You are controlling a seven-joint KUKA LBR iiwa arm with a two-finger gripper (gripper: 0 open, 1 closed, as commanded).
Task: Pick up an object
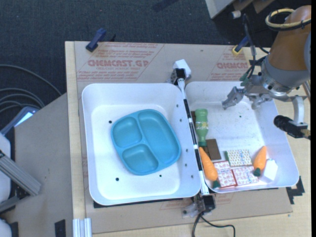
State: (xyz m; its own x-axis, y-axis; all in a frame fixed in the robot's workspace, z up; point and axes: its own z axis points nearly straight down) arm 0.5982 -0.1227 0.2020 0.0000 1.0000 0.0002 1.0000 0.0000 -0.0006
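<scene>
Brown protective board (123,58) under the two white bins reads "CHEMCAST GP" in red. Over the right bin (284,137), the metal two-finger gripper (236,98) hangs with jaws slightly parted, holding nothing; the green plastic bottle (201,123) lies against the divider.

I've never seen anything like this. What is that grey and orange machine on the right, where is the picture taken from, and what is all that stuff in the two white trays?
It is a robot arm meant to pick things up; its tool hangs over the right bin, with nothing seen in its grip. One fixed camera looks down at a slant on the bench. The left bin holds a blue divided plate. The right bin holds a green bottle, two toy carrots, a small brown block and some patterned cards. A white block sits in the near corner.
</scene>
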